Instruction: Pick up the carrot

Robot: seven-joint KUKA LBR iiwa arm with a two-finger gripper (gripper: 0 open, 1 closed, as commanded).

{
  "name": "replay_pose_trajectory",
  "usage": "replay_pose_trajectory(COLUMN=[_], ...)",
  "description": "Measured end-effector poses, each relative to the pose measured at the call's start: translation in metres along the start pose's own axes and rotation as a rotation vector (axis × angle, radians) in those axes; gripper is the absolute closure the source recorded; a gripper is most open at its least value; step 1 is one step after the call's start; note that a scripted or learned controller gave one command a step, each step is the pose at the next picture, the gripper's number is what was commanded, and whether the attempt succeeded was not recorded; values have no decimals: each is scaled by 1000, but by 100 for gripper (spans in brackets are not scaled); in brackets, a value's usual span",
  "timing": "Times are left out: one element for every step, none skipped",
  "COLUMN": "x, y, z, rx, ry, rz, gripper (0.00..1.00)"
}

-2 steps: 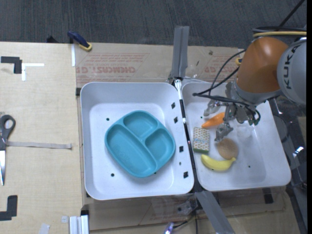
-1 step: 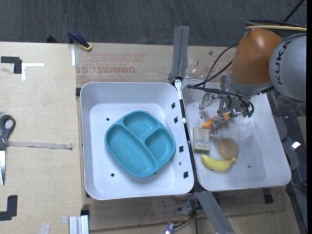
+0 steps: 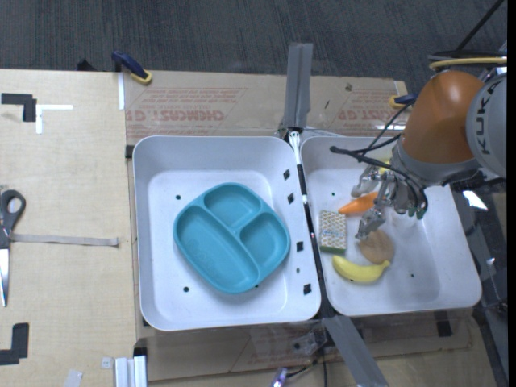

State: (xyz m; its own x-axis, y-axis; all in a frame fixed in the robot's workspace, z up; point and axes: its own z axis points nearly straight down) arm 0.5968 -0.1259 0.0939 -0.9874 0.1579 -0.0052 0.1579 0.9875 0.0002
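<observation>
While the grey arm [image 3: 451, 127] is reached in from the right, the gripper [image 3: 376, 202] is seen low over the right bin [image 3: 435, 289]. Its fingers [image 3: 367, 185] are spread a little, and the orange carrot [image 3: 355, 206] is seen between them, so the carrot is gripped. The carrot is found in the right bin, toward its left side and about the middle from near to far. Just nearer than the carrot, a speckled sponge [image 3: 332, 230] is laid flat. A brown round thing [image 3: 376, 248] is set to the right of the sponge, and a yellow banana [image 3: 359, 271] is touching its near side. A blue divided plate [image 3: 232, 238] is placed in the left bin [image 3: 153, 297], well apart from the gripper.
</observation>
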Motion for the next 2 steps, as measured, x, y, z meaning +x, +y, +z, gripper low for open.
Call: replay_pose_trajectory(x=[-2,32], y=[1,55], z=[-11,-131], rx=[0,0], ry=[-6,-2], rz=[-3,64], gripper=[100,100])
